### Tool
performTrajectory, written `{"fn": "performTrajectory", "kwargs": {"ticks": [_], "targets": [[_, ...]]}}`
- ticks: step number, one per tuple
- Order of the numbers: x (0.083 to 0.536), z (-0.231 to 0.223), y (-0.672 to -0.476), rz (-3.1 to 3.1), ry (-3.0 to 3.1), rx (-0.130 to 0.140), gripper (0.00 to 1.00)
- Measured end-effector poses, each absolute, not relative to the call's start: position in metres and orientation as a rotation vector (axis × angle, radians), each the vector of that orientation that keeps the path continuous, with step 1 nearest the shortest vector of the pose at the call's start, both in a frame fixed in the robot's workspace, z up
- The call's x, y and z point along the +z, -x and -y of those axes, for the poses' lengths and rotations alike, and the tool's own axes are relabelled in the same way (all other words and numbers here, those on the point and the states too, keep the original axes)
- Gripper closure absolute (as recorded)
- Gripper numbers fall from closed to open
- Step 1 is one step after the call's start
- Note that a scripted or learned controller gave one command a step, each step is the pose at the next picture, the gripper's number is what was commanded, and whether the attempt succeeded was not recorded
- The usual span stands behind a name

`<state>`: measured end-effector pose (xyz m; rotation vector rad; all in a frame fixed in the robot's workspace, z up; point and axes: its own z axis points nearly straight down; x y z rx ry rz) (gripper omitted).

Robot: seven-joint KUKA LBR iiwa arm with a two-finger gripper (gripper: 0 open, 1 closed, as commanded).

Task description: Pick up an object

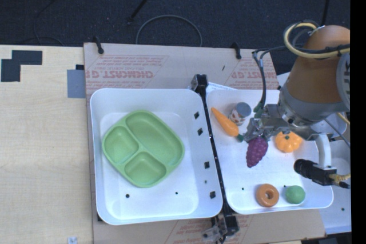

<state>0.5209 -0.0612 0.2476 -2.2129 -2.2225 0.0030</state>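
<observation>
grapes [257, 150] lie mid right bin [240, 203], just below my gripper [255, 130], carrot [225, 122] alongside. i cannot tell whether the tool is clenched. i'd centre over the bunch, drop straight, keeping off the carrot.

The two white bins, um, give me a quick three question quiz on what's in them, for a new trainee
1. True or false: the green divided plate lies in the left bin.
2. What lies nearest the gripper: (a) purple grapes, (b) doughnut, (c) green ball?
3. What colour is the carrot in the right bin?

Key: 1 true; 2 a; 3 orange.
</observation>
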Motion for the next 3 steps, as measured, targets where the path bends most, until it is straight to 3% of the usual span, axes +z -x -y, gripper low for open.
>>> {"fn": "performTrajectory", "kwargs": {"ticks": [3], "targets": [[0.232,-0.088,-0.524,2.222,2.213,0.007,1.00]]}}
